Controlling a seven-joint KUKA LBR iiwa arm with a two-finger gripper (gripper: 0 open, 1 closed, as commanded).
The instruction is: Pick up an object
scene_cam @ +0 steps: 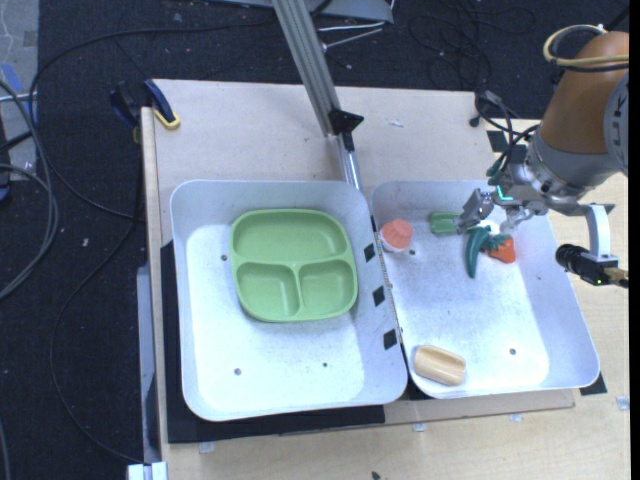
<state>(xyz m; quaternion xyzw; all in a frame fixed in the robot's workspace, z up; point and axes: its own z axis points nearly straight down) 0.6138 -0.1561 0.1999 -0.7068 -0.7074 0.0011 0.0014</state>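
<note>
Camera view puts the gripper [480, 211] at the right bin's [560, 313] one o'clock, finger spread untellable, crowding green-orange toys [487, 245] it may nudge aside.

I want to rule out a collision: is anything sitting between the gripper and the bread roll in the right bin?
Nothing visible does. The gripper is at the bin's far end beside the carrot; the bread roll lies near the front, with bare bin floor between them.
</note>
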